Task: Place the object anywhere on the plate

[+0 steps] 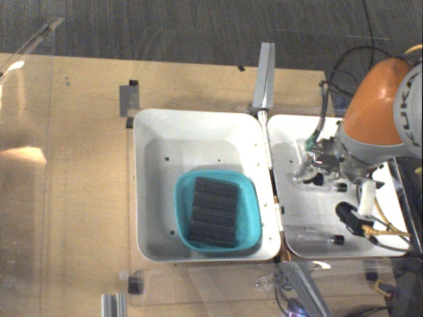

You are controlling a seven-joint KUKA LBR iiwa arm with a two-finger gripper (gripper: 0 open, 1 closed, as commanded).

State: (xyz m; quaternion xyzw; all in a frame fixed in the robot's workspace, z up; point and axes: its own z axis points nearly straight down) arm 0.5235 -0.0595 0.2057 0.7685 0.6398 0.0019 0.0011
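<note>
Camera view, from above and at a slant: two white bins sit side by side on a wooden bench [66, 197]. In the left bin [152, 144], toward 5 o'clock, lies a turquoise plate [248, 207] (squarish, with rounded corners), and a dark ridged block [213, 211] rests on its middle. The arm [380, 114] enters from 3 o'clock, its orange band over the right bin [291, 233]. The gripper [316, 167] hangs over that bin's upper left part; the wrist hardware hides its state, so I cannot tell. A clear tube with a dark cap [317, 240] lies near the bin's 6 o'clock wall. A grey metal bar [264, 74] stands at 12 o'clock, between the bins.
</note>
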